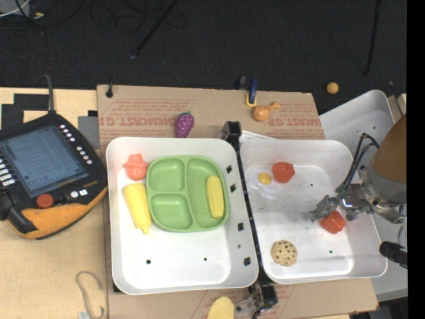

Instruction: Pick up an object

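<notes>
My gripper is low over the right side of the right bin, with the arm coming in from the right edge. A small red toy lies right at the gripper's tip, touching or just under it; I cannot make out whether it is held. Further left in this bin are a second red piece, a small yellow piece beside it, and a cookie near the front.
The left bin holds a green divided plate with a corn cob, a yellow bottle and a pink toy. Purple grapes, an orange gourd and a teach pendant lie outside.
</notes>
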`<state>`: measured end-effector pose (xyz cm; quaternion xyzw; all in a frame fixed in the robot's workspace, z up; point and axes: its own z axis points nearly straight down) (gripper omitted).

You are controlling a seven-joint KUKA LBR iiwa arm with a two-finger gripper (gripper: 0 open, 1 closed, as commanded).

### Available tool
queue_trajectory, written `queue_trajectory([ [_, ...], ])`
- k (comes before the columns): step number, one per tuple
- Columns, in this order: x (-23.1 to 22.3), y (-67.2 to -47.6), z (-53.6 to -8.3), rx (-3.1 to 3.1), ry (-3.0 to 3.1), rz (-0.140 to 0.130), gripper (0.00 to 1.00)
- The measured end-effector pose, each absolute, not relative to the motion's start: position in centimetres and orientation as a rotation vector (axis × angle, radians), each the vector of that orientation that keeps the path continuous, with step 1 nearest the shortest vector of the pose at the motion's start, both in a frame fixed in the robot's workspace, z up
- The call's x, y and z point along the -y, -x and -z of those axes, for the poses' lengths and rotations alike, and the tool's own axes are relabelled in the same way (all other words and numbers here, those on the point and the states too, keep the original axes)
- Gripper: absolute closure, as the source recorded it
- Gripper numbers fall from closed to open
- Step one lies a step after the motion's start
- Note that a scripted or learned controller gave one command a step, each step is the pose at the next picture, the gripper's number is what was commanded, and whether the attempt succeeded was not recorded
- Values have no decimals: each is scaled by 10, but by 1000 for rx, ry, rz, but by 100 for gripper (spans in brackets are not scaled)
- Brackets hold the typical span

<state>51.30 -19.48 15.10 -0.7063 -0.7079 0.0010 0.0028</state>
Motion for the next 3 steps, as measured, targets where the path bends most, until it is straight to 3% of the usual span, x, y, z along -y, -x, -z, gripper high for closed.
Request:
queue_trajectory([
  [2,198,-512,-87,2219,2219,-2,0],
  [3,200,-512,-98,2213,2226,1,100],
])
